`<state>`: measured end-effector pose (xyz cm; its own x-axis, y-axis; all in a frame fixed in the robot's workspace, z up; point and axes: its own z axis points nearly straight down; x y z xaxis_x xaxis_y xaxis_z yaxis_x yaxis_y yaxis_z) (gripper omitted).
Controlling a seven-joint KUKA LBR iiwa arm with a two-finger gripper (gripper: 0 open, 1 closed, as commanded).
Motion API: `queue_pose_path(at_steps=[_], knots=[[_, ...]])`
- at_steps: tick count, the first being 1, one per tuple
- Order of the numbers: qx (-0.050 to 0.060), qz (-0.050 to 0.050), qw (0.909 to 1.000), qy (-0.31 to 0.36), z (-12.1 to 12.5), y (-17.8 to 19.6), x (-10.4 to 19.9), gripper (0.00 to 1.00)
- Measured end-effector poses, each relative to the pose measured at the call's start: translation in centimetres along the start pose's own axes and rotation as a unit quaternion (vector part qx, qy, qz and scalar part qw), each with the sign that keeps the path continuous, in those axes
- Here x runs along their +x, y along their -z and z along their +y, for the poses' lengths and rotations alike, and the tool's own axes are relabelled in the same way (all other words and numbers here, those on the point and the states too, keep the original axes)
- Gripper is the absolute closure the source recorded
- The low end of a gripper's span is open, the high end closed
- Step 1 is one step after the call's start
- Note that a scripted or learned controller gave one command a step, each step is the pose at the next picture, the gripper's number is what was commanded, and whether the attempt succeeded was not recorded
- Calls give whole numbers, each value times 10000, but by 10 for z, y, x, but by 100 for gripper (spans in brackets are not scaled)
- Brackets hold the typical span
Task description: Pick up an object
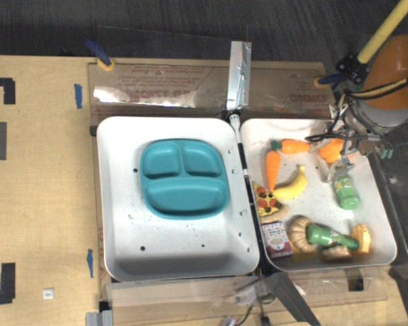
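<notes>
Down in the right bin (387, 246) lie the toys on offer: a carrot (273, 166) standing nearly upright along the bin's left part, a second carrot (294, 146) lying crosswise just above it, and a yellow banana (292, 185) touching the first carrot's lower end. Near the far right corner sits a third orange piece (330, 149), partly under the gripper (343, 156), and just below it a small green bottle (346, 192) stands apart from the banana. Along the near wall a dark green bottle (330, 237) lies across a tan, ribbed toy (300, 231), with a golden-brown toy (361, 238) at its right end. Against the bin's left wall are a slice of toy pizza (266, 200) and, nearer, a small red-and-white carton (276, 238). The gripper hangs over the far right corner of this bin, amid dark cables; whether its jaws are spread or closed cannot be told, and nothing is seen between them. Above it the grey arm (387, 97) with its orange band reaches in from the right. The left bin (122, 243) holds a teal divided plate (184, 178) near its middle. Both bins rest on the wooden bench (41, 182).
</notes>
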<state>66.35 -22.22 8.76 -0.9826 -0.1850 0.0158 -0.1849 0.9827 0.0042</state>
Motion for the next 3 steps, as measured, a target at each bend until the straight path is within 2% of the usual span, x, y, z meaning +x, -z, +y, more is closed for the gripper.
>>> queue_pose_path(at_steps=[1,2,3], knots=[[47,-159,9999,-5,0,15,-7,100],[55,-187,9997,-158,24,121,-11,100],[1,-73,10000,-1,34,16,41,100]])
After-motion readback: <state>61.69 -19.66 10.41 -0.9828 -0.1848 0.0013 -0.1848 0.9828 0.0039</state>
